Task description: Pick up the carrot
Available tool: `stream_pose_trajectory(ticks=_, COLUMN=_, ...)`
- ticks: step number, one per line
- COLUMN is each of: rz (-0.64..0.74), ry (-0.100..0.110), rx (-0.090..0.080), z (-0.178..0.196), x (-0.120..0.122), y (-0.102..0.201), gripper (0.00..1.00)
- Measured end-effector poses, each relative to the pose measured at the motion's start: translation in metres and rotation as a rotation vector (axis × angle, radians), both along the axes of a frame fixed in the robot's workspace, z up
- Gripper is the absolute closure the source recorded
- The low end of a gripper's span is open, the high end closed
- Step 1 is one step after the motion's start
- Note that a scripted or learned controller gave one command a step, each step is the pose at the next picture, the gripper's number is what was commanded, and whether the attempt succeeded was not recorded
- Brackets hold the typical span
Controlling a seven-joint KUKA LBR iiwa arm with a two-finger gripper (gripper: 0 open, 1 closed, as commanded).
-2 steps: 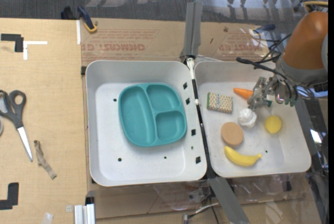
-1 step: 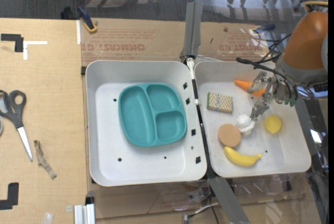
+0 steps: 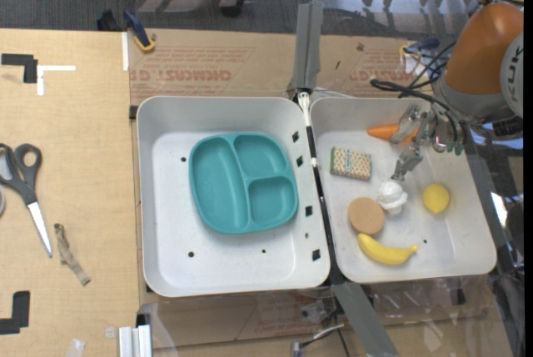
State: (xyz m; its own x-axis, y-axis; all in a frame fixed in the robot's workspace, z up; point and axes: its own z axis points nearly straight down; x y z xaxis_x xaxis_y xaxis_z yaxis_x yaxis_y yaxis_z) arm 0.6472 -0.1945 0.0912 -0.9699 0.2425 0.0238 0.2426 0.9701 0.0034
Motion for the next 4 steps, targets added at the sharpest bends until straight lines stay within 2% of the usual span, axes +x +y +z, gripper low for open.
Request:
stream_pose_trajectory(ticks=1, rz=-0.253, ry=-0.028, rx=-0.014, z=0.059, x=0.006, y=-0.017, gripper=0.0)
stream_pose_trajectory(ticks=2, rz=-0.162, ry=-0.026, rx=-0.012, z=0.003, x=0.005, y=-0.026, gripper=0.0)
stream_pose_trajectory(ticks=3, rz=-0.159, ry=-0.034, rx=-0.014, z=0.015, x=0.007, y=-0.025, gripper=1.0)
stream_pose_trajectory(ticks=4, rz=-0.447, ry=-0.024, rx=-0.013, z=0.003, x=-0.024, y=0.097, gripper=1.0)
